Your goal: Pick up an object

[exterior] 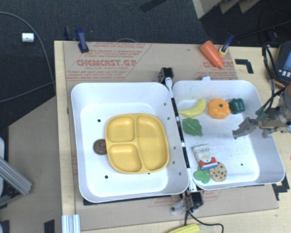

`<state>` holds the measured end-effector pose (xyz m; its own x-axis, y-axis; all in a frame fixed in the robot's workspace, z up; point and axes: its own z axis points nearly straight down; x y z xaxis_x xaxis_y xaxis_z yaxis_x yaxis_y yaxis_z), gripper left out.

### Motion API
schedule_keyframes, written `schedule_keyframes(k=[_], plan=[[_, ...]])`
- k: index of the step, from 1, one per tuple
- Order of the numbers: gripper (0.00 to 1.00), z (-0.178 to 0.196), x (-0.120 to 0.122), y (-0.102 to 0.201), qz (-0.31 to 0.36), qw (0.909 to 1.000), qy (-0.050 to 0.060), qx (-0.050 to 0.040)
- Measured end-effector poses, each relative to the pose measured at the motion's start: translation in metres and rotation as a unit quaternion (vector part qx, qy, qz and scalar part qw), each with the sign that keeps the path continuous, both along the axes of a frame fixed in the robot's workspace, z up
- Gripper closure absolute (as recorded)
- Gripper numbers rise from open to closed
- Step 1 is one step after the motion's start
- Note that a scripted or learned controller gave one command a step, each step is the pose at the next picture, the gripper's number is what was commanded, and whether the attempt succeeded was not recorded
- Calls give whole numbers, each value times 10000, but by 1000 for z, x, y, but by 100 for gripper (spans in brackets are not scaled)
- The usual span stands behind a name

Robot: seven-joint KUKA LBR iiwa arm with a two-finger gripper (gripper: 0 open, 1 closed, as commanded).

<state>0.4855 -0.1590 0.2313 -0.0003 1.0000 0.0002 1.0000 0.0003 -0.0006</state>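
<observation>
On your counter [111, 57] the two white bins sit side by side, clipped together down the middle so nothing drifts while the arm pokes around. Left bin [87, 130] is mostly taken up by the yellow divided plate [136, 143], lying flat, with a small brown round thing [100, 146] tucked against its left edge — my guess is that side is the drop zone, and the right bin is where you're picking from.

Right bin [262, 159] has the loose stuff spread out: a banana [194, 109], an orange pumpkin-looking piece [218, 108] with a dark green item [236, 105] just beside it, a green leafy piece [192, 126], a small carton [204, 155], then a cookie [218, 172] and a little green bit [202, 175] near the front wall.

Your gripper [245, 127] is over the right side of that bin, above bare floor, well apart from everything. Fingers — honestly can't tell how far open they are at this angle, and nothing visible is between them. Nearest candidates look like the pumpkin and the dark green piece.
</observation>
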Motion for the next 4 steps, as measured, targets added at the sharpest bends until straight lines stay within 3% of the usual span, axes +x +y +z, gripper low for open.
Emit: schedule_keyframes(k=[1,2,3,4], plan=[[0,-116,61,-14,-3,10000,9,5],[0,-147,128,25,4,10000,-9,2],[0,-148,175,42,-6,9999,145,-33],[100,-138,175,42,-32,9999,132,-35]])
